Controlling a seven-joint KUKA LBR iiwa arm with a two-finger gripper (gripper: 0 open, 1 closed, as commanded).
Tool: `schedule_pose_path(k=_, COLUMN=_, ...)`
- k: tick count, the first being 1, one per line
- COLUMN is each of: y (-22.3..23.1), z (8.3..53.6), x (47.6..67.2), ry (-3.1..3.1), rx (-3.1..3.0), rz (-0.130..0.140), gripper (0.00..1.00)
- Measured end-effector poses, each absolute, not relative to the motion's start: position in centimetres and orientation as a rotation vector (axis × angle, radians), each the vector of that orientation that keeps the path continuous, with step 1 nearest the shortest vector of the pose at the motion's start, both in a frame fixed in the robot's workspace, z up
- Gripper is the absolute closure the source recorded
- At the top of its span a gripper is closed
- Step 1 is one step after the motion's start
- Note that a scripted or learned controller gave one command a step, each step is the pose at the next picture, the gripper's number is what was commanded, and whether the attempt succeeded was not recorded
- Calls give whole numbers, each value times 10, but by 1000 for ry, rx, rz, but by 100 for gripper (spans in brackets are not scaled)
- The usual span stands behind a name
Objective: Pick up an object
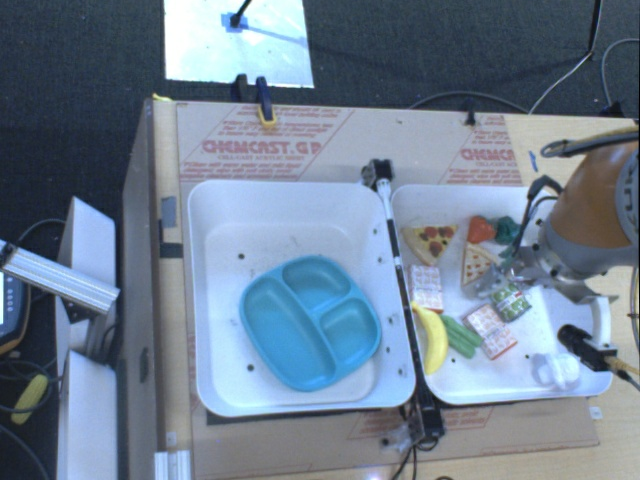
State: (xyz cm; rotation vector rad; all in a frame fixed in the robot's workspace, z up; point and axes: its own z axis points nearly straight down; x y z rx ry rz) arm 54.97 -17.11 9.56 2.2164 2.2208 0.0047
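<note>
The gripper sits low in the right bin, its state hidden by the wrist, just at nine o'clock of a green packet, with a pizza slice at its eleven, a banana toward eight, and a blue tray in the left bin.

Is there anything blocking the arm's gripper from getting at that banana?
Probably not: the banana lies open from above by the divider. The gripper hovers farther right, with a green piece and small cards lying between them.
</note>
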Motion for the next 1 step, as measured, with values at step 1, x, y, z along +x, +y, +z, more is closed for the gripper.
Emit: schedule_pose_path(k=1, y=-67, z=185, x=525, ry=2225, rx=2216, rz=4, gripper=100)
